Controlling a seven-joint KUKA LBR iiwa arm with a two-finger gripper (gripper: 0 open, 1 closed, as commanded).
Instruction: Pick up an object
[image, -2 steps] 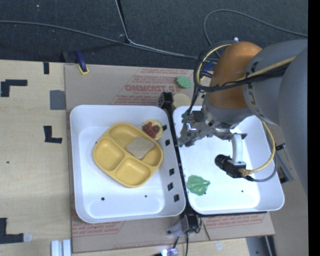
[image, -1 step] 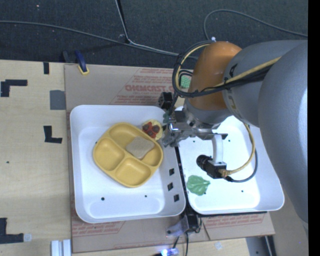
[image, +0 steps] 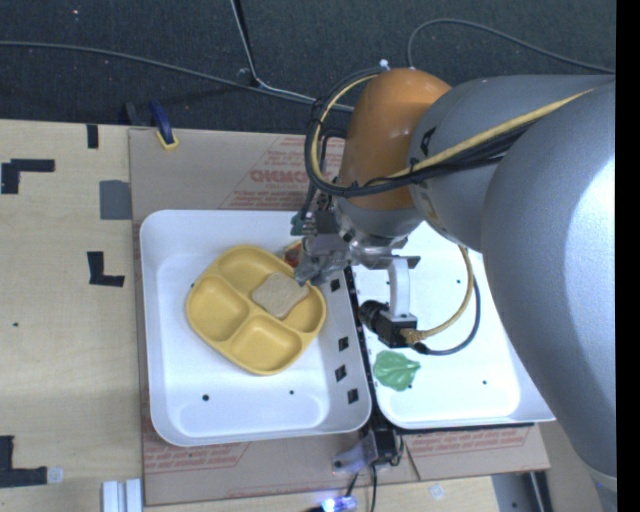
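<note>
The arm's wrist hangs low over the left bin (image: 170, 400), the jaws' end (image: 318, 262) sitting right at the upper right edge of the yellow divided plate (image: 255, 310). Whether those jaws are parted or clenched I cannot tell from here; the wrist body hides them, and nothing shows between them.

Candidates for the pick: a tan slice, bread by the look of it (image: 278, 295), lies flat on the plate, at the middle where the dividers meet, just left of and below the jaws. A glimpse of something red (image: 292, 254) peeks at the plate's upper right rim, right under the wrist; too hidden to name. Well to the right of the plate, across the bin wall, a green leaf-shaped piece (image: 396, 370) lies in the other bin (image: 500, 400).

The bread looks the likeliest target. It is thin and flat, so my judgement is the jaws should come straight down spanning it, low enough to catch its edges without jamming on the plate's ridges. The plate may slide or lift with it.
</note>
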